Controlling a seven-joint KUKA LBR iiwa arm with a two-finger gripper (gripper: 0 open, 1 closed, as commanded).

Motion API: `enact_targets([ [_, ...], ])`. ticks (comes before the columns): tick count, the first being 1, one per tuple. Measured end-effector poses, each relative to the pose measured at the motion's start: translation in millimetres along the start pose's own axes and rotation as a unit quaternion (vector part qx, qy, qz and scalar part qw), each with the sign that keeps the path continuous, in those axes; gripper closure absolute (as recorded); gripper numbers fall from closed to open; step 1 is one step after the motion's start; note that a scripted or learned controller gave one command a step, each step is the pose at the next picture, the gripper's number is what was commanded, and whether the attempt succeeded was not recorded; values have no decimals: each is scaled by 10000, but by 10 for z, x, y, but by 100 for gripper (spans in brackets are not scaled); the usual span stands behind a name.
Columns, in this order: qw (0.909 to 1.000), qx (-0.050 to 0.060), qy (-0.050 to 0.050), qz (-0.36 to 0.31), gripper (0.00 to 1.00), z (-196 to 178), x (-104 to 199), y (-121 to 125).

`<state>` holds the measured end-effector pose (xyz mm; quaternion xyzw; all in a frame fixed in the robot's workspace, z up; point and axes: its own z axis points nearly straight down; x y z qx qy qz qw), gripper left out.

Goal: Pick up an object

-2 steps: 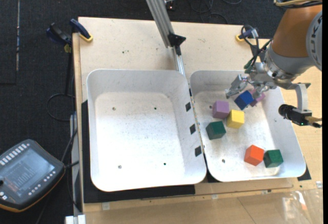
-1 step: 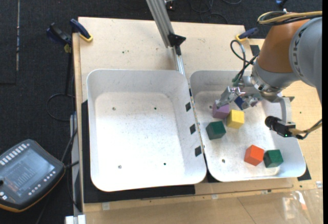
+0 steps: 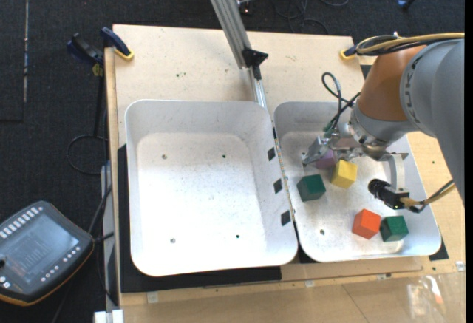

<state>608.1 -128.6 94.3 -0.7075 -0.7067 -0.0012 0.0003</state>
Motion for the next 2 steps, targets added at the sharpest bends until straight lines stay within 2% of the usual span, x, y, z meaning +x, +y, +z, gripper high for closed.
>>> enact_targets([
  [1, 10000, 2, -12, 0, 100, -109, -10, -5],
  [2, 10000, -25, -17, -18, 100, -722, 3, 78],
])
